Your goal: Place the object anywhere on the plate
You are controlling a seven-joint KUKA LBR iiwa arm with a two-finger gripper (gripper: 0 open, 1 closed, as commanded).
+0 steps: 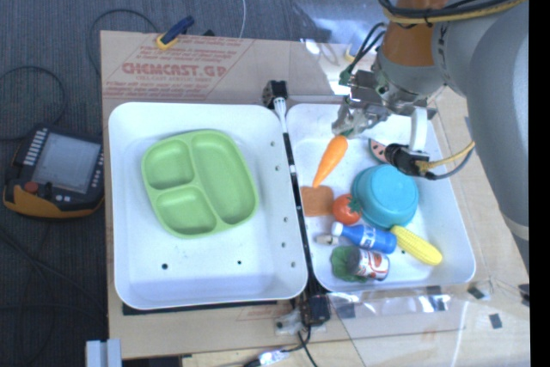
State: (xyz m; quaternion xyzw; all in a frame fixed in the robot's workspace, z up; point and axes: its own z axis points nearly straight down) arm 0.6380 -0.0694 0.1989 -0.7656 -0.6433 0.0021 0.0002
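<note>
We see the grey two-finger gripper (351,123) just above the orange plastic carrot (330,159), finger state we cannot tell, green three-compartment plate (198,181) well left of the carrot.

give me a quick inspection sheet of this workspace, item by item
surface: two shallow white bins side by side, left bin and right bin, on a brown board.
job's things: green plate with three compartments lies in the left bin, nothing on it; no object is seen held.
clutter: right bin holds a carrot, blue cup, corn cob, blue bottle, tomato, brown block, green toy and a can.
grippers: gripper sits just above the carrot's top end.
cables: black cable runs over the carpet at left.
surroundings: handheld pendant on grey carpet; clamp on the board's top edge.
</note>
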